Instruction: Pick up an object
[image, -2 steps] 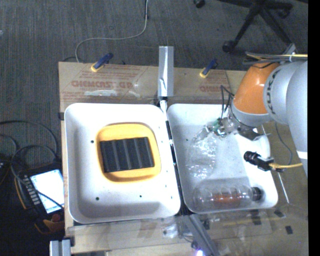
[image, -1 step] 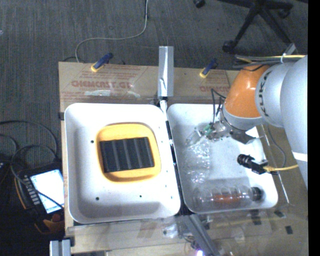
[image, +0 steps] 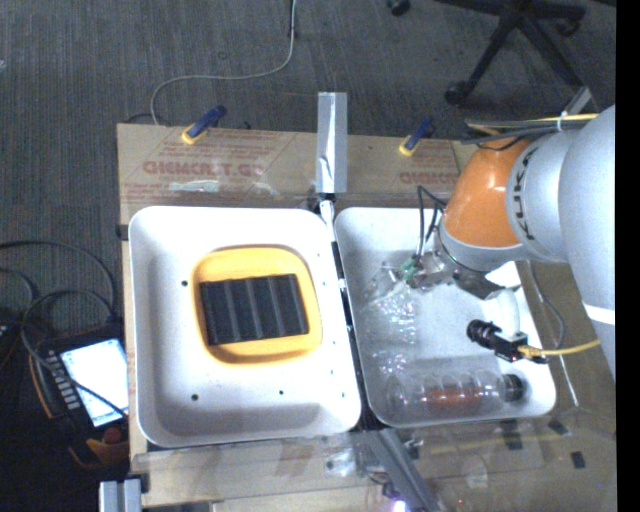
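Gripper (image: 418, 268) is down in the right bin (image: 352, 300), near its far wall, mostly covered by the orange band and grey wrist, so I can't tell how the jaws stand or whether anything sits between them. Closest to the jaws: a crumpled piece of clear plastic wrap (image: 392, 305), just to their camera-left and toward the near edge, looks to be touching or nearly touching the tool end; can't resolve actual contact. Further toward the near edge from the jaws, well apart: a clear plastic bottle (image: 455, 392) lying on its side along the bin's near wall, reddish-brown contents visible through it, dark cap end pointing camera-right. To the camera-right of the jaws and slightly nearer the front, a small black connector (image: 490, 335) hangs off the wrist with a yellow cable (image: 570, 349) running out over the bin rim. Well to the camera-left of the jaws, across the divider, the left bin (image: 160, 250) holds a yellow tray (image: 258, 305) with a dark ribbed insert, flat in the middle of the bin. Beyond the jaws, past both bins, a cardboard sheet (image: 230, 170) with two blue-and-yellow clamps (image: 203, 123) on its far edge.
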